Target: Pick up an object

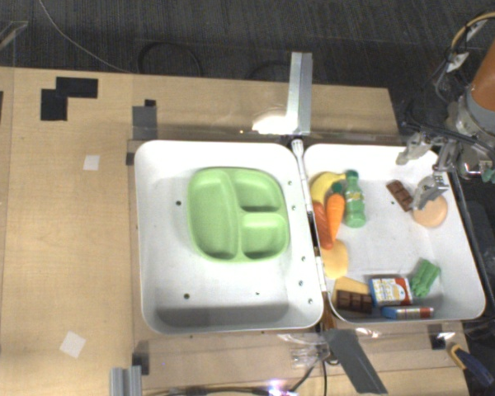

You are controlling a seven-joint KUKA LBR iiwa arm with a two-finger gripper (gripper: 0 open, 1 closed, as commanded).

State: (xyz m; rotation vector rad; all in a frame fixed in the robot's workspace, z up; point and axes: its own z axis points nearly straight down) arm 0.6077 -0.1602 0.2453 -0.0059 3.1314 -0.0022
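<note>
Wooden bench [58, 246], dark carpet behind, two white bins [173, 172]. Gripper [426, 172] slanting in from right, hovering just above tan disc [431, 214]; can't tell jaw state.

A flat, round tan cookie-like disc [431, 213] lies near the right bin's far right wall, just beside a small brown chocolate piece [400, 195].

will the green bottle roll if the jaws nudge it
Probably. The bottle lies on its side, and its round body would likely roll sideways. The carrot sits close on one side and may block it there. It looks like a light toy.
</note>
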